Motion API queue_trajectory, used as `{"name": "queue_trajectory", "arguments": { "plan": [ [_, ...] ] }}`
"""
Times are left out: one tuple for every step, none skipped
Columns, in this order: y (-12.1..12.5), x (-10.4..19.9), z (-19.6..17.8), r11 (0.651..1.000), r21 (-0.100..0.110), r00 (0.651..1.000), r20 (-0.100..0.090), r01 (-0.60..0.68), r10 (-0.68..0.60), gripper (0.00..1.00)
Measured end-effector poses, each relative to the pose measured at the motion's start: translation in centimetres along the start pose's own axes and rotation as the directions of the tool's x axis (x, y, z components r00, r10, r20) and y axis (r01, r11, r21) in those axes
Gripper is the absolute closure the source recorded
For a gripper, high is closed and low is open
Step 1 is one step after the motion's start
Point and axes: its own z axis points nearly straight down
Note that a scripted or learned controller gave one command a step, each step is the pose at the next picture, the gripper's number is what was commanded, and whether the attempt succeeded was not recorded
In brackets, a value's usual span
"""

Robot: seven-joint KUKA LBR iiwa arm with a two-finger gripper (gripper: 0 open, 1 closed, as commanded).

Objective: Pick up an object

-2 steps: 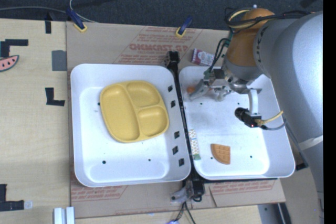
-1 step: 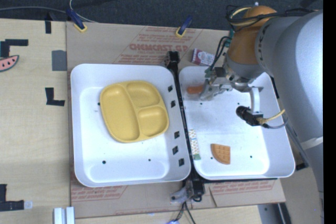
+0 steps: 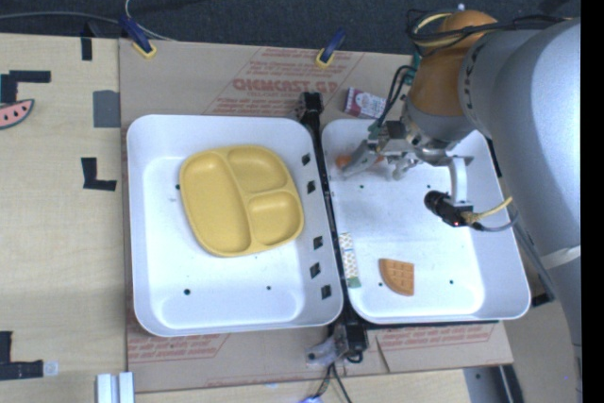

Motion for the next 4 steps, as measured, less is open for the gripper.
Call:
{"name": "queue_trajectory", "arguments": {
  "plan": [
    [0.0,0.1,-0.9,1.000,0.001,1.000,-0.002,0.001,-0.001,1.00],
    [0.0,0.1,-0.9,1.000,0.001,1.000,-0.001,0.001,-0.001,0.00],
    [3.0,0.1,1.9,1.000,0.000,1.000,-0.001,-0.001,0.001,0.00],
    [2.8,0.0,1.1,1.000,0.010,1.000,0.002,0.001,-0.001,1.00]
  ]
}}
